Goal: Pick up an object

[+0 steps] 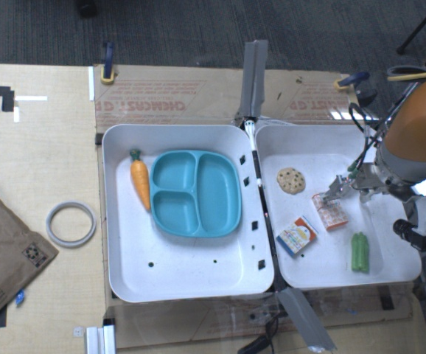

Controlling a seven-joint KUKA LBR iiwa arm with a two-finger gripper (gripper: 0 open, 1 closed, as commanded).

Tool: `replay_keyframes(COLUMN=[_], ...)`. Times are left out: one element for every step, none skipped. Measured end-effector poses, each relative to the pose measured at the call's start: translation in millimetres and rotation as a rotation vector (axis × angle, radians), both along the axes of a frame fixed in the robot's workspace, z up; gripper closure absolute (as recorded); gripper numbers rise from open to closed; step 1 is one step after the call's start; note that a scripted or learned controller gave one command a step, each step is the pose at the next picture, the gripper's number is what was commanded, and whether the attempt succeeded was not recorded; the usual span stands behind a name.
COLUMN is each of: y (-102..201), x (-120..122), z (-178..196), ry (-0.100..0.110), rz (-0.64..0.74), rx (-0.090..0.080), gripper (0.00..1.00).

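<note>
Objects for picking lie in the right bin [397, 271]: we see a cookie [291, 181] near its far left corner, a small reddish packet [330, 212] at the middle, a colourful little box [297, 237] toward the near left edge, and a green oblong piece [360, 252] close to the near right corner. Our gripper [340, 188] hangs low over the middle of this bin, its tip just at the far end of the reddish packet; whether it touches the packet we cannot tell. We also cannot tell whether the jaws are spread or pressed together. The cookie sits apart to the tip's left. In the left bin [124, 271] a blue divided plate [197, 193] rests at the centre with a carrot [140, 182] just beside its left edge. A roll of tape [71, 223] lies on the table [29, 161] left of the bins.
</note>
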State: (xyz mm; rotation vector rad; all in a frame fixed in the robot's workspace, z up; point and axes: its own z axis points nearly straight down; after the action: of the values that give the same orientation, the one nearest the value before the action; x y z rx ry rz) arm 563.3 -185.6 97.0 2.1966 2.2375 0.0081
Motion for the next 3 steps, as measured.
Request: replay_keyframes(y=[33,90,87], x=[-43,59,56], z=[0,43,-6], ry=[-0.002,0.007,0.009], rz=[0.059,0.022,0.06], rx=[-0.002,0.0,0.0], gripper=[0.0,0.0,0.0])
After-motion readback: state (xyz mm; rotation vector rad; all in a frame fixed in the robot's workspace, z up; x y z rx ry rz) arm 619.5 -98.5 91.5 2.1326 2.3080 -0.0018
